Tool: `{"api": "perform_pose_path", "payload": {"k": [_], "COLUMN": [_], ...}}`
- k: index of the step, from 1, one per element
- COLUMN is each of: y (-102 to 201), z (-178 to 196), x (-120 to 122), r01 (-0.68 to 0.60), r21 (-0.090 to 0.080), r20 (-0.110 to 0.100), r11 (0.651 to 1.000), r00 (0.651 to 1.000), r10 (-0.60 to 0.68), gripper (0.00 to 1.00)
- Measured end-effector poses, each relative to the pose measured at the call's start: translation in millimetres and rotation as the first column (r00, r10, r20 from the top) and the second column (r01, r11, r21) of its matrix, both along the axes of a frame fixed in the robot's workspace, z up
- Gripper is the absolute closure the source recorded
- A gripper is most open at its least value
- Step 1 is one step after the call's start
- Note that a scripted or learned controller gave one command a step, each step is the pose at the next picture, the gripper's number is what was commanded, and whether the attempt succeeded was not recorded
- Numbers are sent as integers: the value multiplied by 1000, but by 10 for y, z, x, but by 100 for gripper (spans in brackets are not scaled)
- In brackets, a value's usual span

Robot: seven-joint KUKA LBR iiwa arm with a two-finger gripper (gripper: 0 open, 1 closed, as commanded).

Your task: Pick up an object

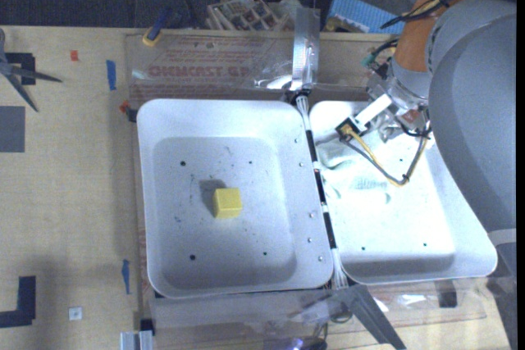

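Observation:
A small yellow cube (228, 202) lies near the middle of the left bin (164, 127), alone on the bin floor. The grey arm with its orange band (422, 20) reaches in from the right over the right bin (410, 250). My gripper (330, 152) hangs low at the far left corner of the right bin, close to the divider between the bins. It is well to the right of the cube and a little farther back. Nothing can be made out between its fingers.
The bins touch along a shared rim (320, 193). A clear plastic sheet (213, 65) and a metal bracket (305, 53) lie behind the bins. The arm's bulky body (484, 111) covers the right bin's far right side. Bare wooden bench (66, 176) lies to the left.

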State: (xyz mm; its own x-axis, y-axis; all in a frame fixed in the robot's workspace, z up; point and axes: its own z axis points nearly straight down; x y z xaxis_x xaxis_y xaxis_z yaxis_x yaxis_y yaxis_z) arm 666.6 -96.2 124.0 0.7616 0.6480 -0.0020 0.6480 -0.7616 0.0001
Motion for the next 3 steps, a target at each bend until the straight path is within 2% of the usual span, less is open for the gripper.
{"api": "perform_pose_path", "payload": {"k": [1,2,3], "y": [-63,30,-132], "z": [-218,-347,-329], "x": [-257,-269,-1498], "r01": [250,439,477], "r21": [1,0,2], "r20": [-4,5,2], "r11": [968,899,879], "r00": [968,899,879], "r10": [-250,-439,-477], "gripper": [100,100,100]}}
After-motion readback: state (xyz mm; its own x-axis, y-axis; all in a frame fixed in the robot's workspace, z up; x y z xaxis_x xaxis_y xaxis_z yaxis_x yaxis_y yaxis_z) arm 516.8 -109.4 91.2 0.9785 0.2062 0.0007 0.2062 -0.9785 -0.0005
